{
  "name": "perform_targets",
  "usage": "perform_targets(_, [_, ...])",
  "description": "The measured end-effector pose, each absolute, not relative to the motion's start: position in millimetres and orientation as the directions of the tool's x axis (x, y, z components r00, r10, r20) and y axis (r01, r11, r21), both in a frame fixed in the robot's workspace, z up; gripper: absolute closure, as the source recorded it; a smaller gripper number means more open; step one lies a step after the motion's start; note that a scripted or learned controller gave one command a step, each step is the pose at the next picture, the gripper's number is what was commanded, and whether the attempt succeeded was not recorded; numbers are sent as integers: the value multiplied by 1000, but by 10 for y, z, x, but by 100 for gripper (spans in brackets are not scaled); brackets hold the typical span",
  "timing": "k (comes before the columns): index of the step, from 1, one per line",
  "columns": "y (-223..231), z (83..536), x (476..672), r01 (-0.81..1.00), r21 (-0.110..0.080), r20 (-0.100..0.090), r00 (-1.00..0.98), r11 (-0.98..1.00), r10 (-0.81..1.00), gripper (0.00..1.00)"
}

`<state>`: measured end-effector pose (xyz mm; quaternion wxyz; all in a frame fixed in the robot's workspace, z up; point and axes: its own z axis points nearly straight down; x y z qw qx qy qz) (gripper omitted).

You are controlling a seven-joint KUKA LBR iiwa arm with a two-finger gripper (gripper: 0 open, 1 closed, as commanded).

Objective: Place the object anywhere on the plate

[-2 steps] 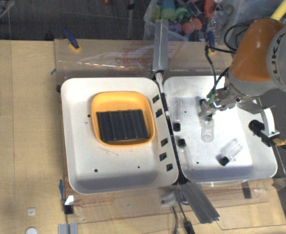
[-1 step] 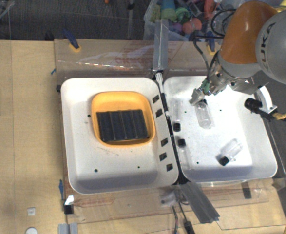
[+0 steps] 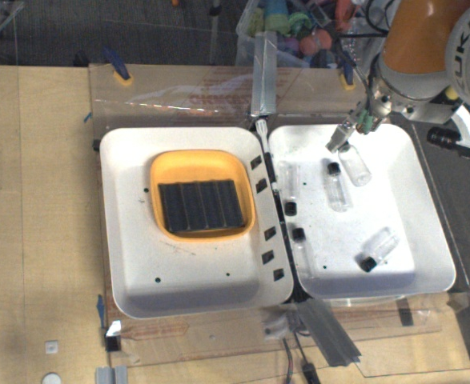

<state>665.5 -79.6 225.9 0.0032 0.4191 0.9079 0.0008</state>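
Plate (image 3: 161, 169): it sits in the left bin (image 3: 122, 214), yellow-orange rim around a dark ribbed centre, and nothing has been set on it.
Progress: early, I'd say. No pick, no carry, no drop (the whole job is still ahead, judging by how things lie).
Vials: clear little bottles with dark caps are scattered over the right bin (image 3: 427, 214). One vial (image 3: 355, 166) lies near the back, another (image 3: 336, 189) just beside it, a third (image 3: 288, 186) up against the divider, a fourth (image 3: 378, 250) toward the front.
Claw (image 3: 336, 141): it hangs over the back of the right bin, tilted, tip pointing down and to the left, the arm (image 3: 427, 30) looming in from the upper right.
Claw state: nothing visible between the tips; whether they are spread or pressed together, I cannot tell from this angle.
Target vs claw: the back vial lies just in front of the tip and slightly to its right, very close, maybe touching (too fine to call). Its neighbour lies a little further forward.
What's left: close on one vial, lift it, cross the divider (image 3: 271, 206), release over the plate.
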Motion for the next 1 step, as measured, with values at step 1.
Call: perform_targets(1, [-834, 2752, 6623, 631, 4, -7, -776, 776, 631, 100])
